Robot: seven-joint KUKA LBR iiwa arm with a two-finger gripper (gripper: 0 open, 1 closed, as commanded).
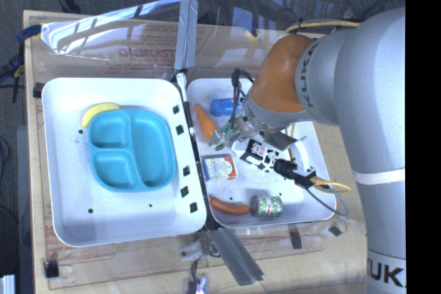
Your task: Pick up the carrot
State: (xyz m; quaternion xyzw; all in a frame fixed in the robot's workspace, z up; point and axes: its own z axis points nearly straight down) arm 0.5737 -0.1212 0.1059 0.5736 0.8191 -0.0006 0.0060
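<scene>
From above and at a slant, I see two white bins side by side on the bench. The left bin (62,169) holds a blue divided plate (132,150), and a yellow banana (98,111) lies just behind the plate, partly covered by its rim. In the right bin (313,211) the carrot (204,122) lies near the left wall, in the back half of the bin, its pointed end toward the front. The grey arm (358,86) with the orange band comes in from the right and bends down over this bin. The gripper (227,133) hangs just to the right of the carrot, very close to it, but I cannot tell if it touches the carrot. A small blue cup (222,107) lies behind the gripper. A small white carton (220,168) lies in front of the carrot. Nearer the front wall are a sausage (229,206) and a green can (266,206) on its side, the two almost touching.
</scene>
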